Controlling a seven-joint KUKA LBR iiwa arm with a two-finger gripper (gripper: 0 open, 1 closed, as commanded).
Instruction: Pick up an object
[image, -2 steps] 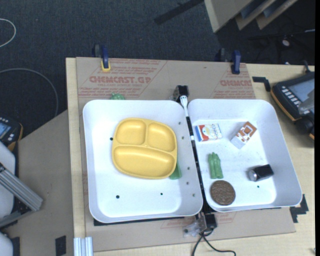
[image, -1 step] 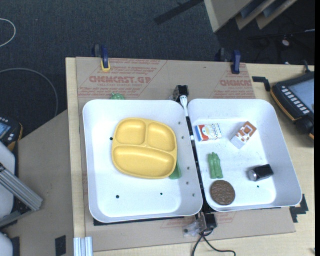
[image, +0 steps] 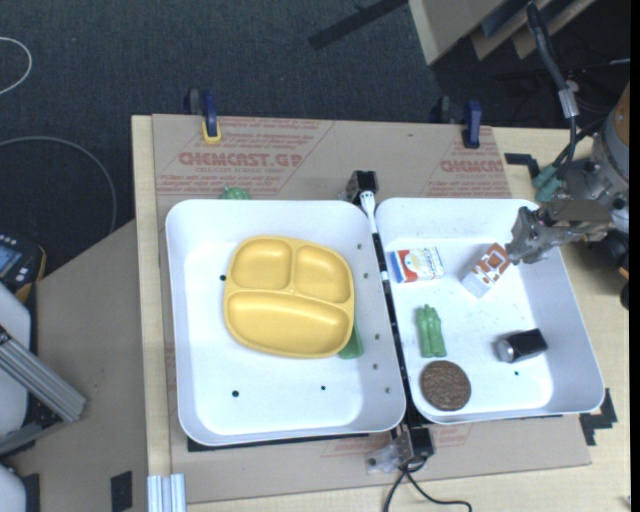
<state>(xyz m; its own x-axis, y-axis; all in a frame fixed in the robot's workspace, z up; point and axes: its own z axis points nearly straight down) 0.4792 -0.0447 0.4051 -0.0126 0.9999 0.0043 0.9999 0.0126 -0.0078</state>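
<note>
Carton (image: 487, 268) pinched by the hand (image: 520, 248) near the right bin's (image: 575, 300) far edge.

A divided plate (image: 290, 297) is set in the left bin (image: 200, 400). In the right bin (image: 575, 360), a carton (image: 415, 264) lies at the back left, a small box (image: 486, 268) right of it, a round disc (image: 444, 385) in front.
</note>
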